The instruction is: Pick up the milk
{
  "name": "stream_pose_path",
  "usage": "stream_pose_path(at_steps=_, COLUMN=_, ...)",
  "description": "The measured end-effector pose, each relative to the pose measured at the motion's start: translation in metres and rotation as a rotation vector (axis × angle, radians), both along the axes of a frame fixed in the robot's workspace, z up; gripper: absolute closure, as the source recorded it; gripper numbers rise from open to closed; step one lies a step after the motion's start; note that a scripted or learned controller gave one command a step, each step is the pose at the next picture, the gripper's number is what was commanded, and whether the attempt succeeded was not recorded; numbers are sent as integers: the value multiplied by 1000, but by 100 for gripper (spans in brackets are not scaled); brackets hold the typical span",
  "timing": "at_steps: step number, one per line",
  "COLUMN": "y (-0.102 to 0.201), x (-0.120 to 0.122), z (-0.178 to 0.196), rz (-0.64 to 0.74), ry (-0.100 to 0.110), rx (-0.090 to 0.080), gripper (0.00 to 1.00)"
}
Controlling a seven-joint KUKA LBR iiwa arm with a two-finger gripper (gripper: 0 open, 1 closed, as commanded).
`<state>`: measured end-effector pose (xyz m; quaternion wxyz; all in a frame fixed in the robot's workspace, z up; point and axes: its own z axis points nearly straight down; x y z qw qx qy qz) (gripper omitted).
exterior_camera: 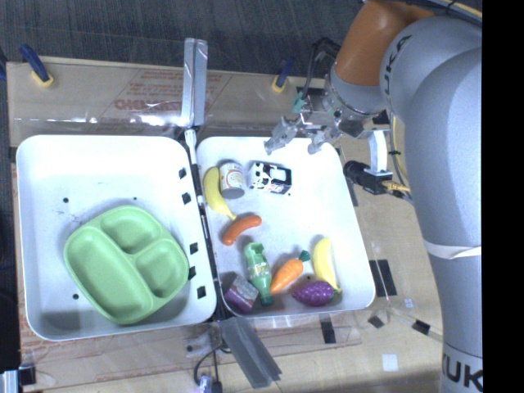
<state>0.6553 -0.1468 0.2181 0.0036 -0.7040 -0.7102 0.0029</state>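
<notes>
Hand (296,142) (fingers spread, holding nothing) hangs over the right bin's (348,244) far edge, near the milk (270,178).

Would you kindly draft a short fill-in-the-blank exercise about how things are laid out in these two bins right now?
1. The green divided plate lies in the ____ bin.
2. The milk carton, patterned black and white, lies in the right bin right beside a ____.
3. The pincer hangs over the right bin's ____ edge.
4. The carrot lies between the green bottle and a yellow ____.

Missing words: left; can; far; banana
</notes>
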Motion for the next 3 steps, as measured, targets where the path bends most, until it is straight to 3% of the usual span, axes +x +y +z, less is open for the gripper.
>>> stream_pose_path(at_steps=1, y=-4, x=-17, z=-102, rz=-22, ry=-28, rx=-5, gripper=0)
stream_pose_path(at_steps=2, y=-35, x=-20, z=-112, rz=49, ry=-34, rx=-3, gripper=0)
stream_pose_path(at_steps=3, y=-34, x=-21, z=-102, rz=56, ry=-23, rx=0, gripper=100)
